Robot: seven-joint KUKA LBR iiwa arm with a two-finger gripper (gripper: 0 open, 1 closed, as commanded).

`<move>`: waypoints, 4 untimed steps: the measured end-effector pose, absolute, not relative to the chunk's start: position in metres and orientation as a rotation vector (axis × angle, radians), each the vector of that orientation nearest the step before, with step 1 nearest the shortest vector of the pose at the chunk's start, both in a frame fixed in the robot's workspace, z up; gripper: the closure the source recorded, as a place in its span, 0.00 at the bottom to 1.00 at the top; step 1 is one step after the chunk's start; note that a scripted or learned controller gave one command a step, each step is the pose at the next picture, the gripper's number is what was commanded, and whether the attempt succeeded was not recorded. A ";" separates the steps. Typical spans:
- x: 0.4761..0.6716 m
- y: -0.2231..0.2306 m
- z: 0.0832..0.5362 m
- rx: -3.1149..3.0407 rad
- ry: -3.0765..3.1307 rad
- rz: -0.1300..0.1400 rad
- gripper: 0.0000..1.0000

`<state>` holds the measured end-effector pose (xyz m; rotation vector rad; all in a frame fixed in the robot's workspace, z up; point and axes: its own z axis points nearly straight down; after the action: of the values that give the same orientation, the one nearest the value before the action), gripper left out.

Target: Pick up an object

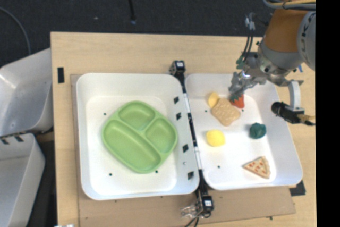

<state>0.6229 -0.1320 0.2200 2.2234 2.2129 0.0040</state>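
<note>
— Pizza slice [257, 167] sits nearest, in the right bin [284, 167]. Where's the gripper [236, 94]?

— Far side, low over a small red thing [238, 101] beside the cracker [226, 112]. I can't tell its grip. It should drop straight and squeeze gently.

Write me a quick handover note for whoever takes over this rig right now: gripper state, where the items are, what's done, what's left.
Gripper: low over the right bin, at its upper left part, right by a small red piece; nothing visibly held.
Right bin items: tan cracker beside the red piece, small yellow piece at the cracker's upper left, yellow ball-like item near the middle, dark green item to the right, pizza slice toy near the front.
Left bin: green divided plate.
Done: arm positioned over the items.
Left: grasp and lift one object.
</note>
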 end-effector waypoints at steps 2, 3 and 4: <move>0.620 -0.083 0.259 2.216 2.227 0.000 1.00; 0.626 -0.035 0.250 2.216 2.228 -0.001 1.00; 0.615 0.014 0.240 2.216 2.229 0.000 1.00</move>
<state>0.6153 0.0142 0.2399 2.2155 2.2290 0.0003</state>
